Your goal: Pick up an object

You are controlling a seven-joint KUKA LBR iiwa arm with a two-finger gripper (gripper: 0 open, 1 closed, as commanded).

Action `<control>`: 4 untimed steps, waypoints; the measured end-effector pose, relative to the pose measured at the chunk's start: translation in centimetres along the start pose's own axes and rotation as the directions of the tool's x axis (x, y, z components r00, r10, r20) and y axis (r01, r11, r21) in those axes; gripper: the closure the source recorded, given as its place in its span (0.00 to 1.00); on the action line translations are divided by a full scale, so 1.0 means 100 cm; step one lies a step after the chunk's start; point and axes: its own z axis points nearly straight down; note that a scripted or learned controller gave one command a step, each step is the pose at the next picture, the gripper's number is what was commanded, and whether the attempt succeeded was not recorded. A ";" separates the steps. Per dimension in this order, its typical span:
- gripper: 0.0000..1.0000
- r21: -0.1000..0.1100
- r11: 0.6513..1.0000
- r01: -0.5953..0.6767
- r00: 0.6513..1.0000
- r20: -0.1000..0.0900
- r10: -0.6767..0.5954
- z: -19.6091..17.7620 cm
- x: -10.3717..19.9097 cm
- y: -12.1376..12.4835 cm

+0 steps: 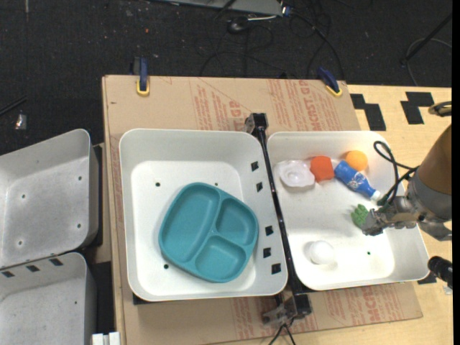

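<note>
Down on the surface, two shallow white bins sit side by side, their inner walls touching along a dark seam. In the left bin lies a single teal divided plate, three compartments moulded into it, turned at a slant and lying toward the bin's near side.

The right bin holds several small things. Along its far side is a row: a white crumpled cup nearest the seam, then an orange-red block just beside it, then a blue bottle with a white cap lying on its side, and an orange ball touching the bottle on its far side. Toward the near side rests a white round object, well apart from that row. Near the right wall lies a small green object.

The gripper reaches in from the right, low over the right bin, its dark tip right against the green object. Whether the fingers are spread or closed on anything cannot be told, since they blur into a dark mass. A black cable loops from the wrist over the bin's far right corner.
</note>
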 end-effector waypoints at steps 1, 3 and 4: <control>1.00 0.000 1.000 0.000 1.000 0.001 0.000 -0.044 -0.006 0.002; 1.00 0.004 1.000 0.005 1.000 -0.002 -0.005 -0.102 0.041 0.006; 1.00 0.005 1.000 0.005 1.000 -0.003 -0.005 -0.105 0.090 0.009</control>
